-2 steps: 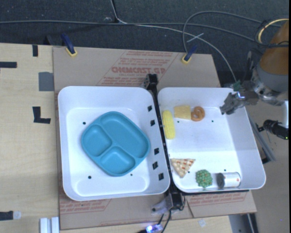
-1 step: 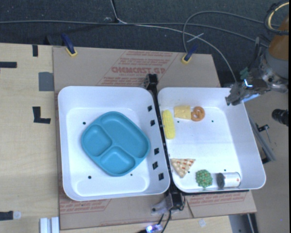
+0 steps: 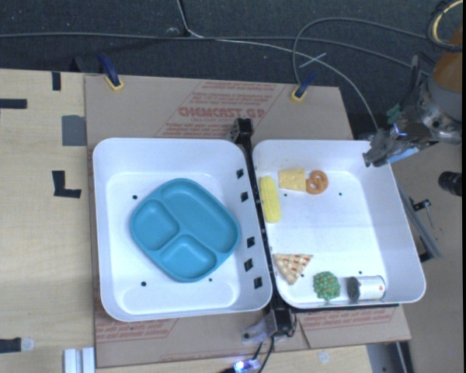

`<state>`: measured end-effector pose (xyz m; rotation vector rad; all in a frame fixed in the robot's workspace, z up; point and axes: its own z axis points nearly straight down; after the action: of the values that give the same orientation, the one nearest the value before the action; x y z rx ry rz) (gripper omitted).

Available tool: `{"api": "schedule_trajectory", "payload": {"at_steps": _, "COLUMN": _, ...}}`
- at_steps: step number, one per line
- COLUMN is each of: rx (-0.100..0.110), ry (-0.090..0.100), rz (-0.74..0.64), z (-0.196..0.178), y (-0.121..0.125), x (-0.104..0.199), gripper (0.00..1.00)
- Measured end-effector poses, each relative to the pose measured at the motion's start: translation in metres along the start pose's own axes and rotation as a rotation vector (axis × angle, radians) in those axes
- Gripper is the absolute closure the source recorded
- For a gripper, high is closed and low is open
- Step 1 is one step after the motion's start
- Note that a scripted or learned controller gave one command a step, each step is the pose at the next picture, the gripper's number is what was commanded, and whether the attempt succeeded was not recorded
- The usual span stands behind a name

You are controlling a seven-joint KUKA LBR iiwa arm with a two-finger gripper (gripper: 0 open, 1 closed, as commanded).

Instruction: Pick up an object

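We count two white bins side by side at frame centre: the left bin (image 3: 113, 208) and the right bin (image 3: 388, 231), meeting along a dark seam with black clips.

Left bin: one blue divided plate (image 3: 185, 228), three compartments, lying flat and slightly turned.

Right bin: six small objects. One corn cob (image 3: 270, 199) lies along the left wall. One yellow block (image 3: 292, 180) sits just beside its upper end, and one pretzel (image 3: 317, 182) is touching or nearly touching that block on its right. Lower down, one pizza slice (image 3: 292, 266) lies near the left wall. One broccoli piece (image 3: 325, 285) and one small can (image 3: 365, 288), on its side, rest along the lower wall, just beside each other.

The gripper (image 3: 379, 152) hangs at the upper right corner of the right bin, over its rim, well apart from all six objects. Nothing sits between its fingers; whether they are spread or pressed together we cannot tell at this angle.

Surface: the bins rest on a brown cardboard sheet (image 3: 217, 107) held by two blue and yellow clamps (image 3: 110, 74) at its upper edge, on a pale wood bench (image 3: 23, 247) with black tape marks. Dark carpet (image 3: 101, 6) fills the upper frame, crossed by cables (image 3: 241, 43).

Writing: red print on the cardboard, too blurred to read.
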<state>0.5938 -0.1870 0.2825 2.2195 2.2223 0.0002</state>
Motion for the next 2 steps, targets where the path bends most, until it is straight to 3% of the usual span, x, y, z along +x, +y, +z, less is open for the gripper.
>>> {"api": "schedule_trajectory", "payload": {"at_steps": 1, "rx": 0.004, "ry": 0.001, "rz": -0.003, "z": 0.014, "y": -0.014, "x": 0.053, "gripper": 1.0}}
{"api": "schedule_trajectory", "payload": {"at_steps": 2, "rx": 0.002, "ry": 0.001, "rz": -0.005, "z": 0.016, "y": -0.011, "x": 0.101, "gripper": 1.0}}
